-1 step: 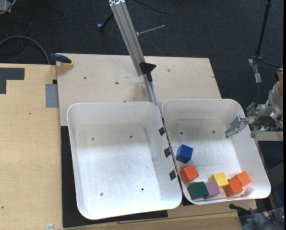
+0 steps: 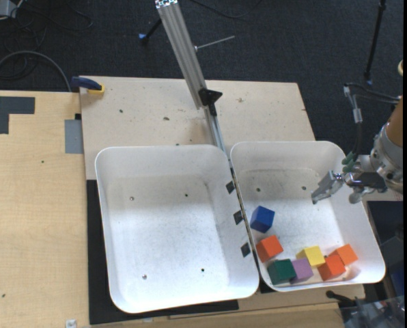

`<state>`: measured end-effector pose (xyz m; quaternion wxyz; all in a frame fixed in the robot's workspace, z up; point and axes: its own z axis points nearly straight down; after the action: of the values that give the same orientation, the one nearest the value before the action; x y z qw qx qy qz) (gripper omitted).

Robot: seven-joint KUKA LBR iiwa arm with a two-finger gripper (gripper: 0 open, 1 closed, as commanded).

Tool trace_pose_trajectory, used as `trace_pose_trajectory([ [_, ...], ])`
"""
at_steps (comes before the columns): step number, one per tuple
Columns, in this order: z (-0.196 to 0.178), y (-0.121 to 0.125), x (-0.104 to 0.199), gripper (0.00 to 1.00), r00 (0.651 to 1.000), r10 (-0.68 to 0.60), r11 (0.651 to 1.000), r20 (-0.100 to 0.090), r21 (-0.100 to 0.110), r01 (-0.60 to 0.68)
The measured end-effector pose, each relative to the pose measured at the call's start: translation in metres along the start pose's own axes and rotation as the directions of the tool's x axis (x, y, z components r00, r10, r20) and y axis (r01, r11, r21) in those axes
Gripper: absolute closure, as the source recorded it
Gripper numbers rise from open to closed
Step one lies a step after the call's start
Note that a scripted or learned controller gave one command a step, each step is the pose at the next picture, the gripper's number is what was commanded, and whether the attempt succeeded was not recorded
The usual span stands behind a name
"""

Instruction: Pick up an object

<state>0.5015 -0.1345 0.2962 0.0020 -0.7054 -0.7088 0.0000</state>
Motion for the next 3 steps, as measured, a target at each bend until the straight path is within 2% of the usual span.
trace_pose_trajectory([
  [1, -0.023, -0.014, 0.056, 0.0, 1.0, -0.002, 1.0, 0.001, -0.003, 0.002],
  [2, -0.128, -0.013, 0.104, 0.0, 1.0, 0.0, 1.0, 0.002, -0.009, 0.0],
  [3, -0.136, -0.014, 0.124, 0.0, 1.0, 0.002, 1.0, 0.004, 0.0, -0.002],
])
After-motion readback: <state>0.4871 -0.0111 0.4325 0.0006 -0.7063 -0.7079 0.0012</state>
